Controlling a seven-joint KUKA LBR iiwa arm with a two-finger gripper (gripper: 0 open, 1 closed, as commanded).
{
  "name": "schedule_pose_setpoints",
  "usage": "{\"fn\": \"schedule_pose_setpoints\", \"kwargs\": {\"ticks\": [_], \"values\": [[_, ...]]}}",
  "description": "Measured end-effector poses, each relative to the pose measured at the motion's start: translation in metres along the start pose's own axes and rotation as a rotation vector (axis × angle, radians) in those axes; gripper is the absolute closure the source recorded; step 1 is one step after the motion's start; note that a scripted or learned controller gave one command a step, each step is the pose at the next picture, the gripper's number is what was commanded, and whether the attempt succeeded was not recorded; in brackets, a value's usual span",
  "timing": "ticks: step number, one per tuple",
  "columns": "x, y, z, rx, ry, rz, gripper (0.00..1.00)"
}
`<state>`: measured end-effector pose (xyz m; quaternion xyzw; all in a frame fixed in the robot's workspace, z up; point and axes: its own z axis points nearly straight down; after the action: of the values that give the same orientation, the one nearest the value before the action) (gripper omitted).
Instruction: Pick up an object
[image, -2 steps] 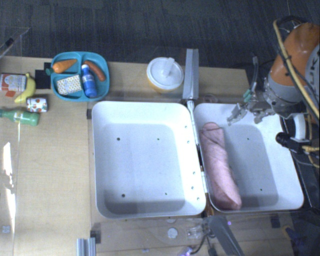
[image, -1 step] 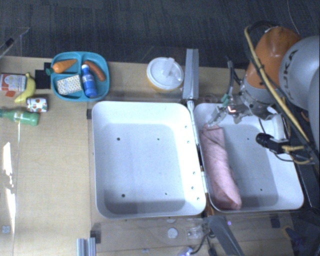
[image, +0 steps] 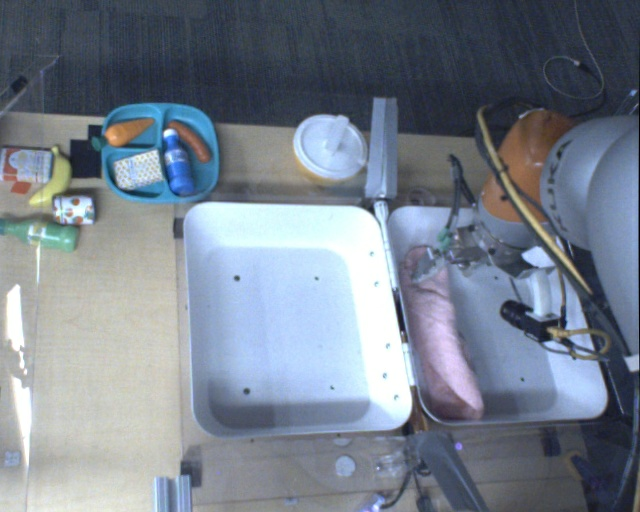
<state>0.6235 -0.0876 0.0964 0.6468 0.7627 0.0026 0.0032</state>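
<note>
A long pink roll-shaped object (image: 440, 335) lies along the left wall of the right bin (image: 560, 395), running from the bin's far end to its near corner. My gripper (image: 443, 254) hangs at the roll's far end, just over or against its top. The grey arm with its orange band (image: 530, 140) comes in from the right and hides the bin's far right part.
The left bin (image: 290, 310) sits beside the right one, with a metal divider (image: 381, 150) behind them. On the bench lie a white lidded cup (image: 330, 147), a blue tray of toy food (image: 160, 152) and small toys (image: 45, 190) at the far left. Cables (image: 550, 320) hang over the right bin.
</note>
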Motion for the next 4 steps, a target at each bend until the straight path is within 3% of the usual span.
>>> {"fn": "schedule_pose_setpoints", "kwargs": {"ticks": [1, 2, 3, 4], "values": [[-0.013, 0.047, 0.007, 0.001, 0.001, -0.021, 0.00], [-0.013, 0.000, 0.005, -0.007, -0.002, -0.156, 0.00], [-0.011, 0.003, -0.007, -0.014, -0.002, -0.158, 1.00], [0.005, 0.023, -0.161, 0.003, 0.000, 0.077, 1.00]]}}
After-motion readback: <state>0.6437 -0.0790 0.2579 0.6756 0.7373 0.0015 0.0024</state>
